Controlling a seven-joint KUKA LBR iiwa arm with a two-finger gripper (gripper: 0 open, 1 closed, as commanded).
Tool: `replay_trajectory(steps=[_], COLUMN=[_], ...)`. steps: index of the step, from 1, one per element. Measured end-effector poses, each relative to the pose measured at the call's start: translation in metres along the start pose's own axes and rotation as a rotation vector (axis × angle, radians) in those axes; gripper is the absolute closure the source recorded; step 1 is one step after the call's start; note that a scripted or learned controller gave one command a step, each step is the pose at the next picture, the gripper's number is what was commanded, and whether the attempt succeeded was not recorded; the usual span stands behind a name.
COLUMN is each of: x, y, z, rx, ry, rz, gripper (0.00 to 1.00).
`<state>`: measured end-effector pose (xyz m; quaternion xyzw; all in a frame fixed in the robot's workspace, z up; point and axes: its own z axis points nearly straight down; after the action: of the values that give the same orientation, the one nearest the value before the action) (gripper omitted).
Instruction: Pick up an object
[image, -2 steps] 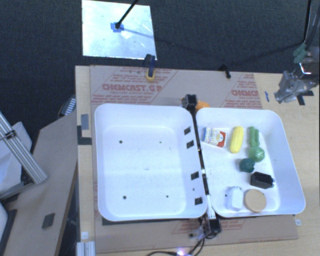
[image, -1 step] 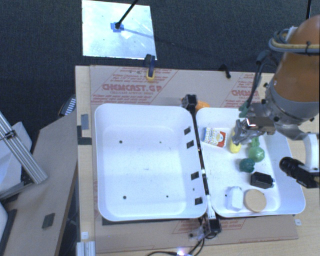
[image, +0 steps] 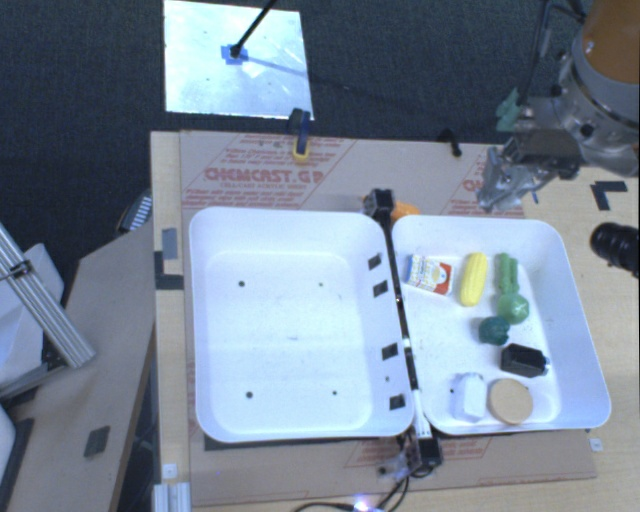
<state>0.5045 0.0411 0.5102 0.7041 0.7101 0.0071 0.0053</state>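
My gripper (image: 498, 196) hangs above the far edge of the right bin (image: 575, 300), over the cardboard behind it, open with nothing between its fingers. Inside that bin lie a white packet with red print (image: 428, 272), a yellow corn cob (image: 473, 278), a long green piece (image: 507, 270), a green lump (image: 514, 307), a teal lump (image: 494, 329), a black block (image: 523, 359), a white object (image: 467, 395) and a tan disc (image: 511, 401). All of them rest on the bin floor, nearer to me than the gripper.
The left bin (image: 290, 320) adjoins the right one along a black clipped divider (image: 396, 300). An orange object (image: 405, 211) lies just behind the bins' rims. A yellow and blue clamp (image: 300, 135) stands at the cardboard's far edge. A black camera (image: 615, 245) sits at the right.
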Motion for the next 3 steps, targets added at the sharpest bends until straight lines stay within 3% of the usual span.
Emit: replay_trajectory(steps=[1,2,3], x=[0.044,-0.022,0.013], y=[-0.021,-0.022,0.031], z=[0.124,0.193,0.044], rx=[0.027,0.022,-0.004], ry=[-0.003,-0.005,0.0], rz=[0.0,0.014,0.001], gripper=[1.0,1.0,1.0])
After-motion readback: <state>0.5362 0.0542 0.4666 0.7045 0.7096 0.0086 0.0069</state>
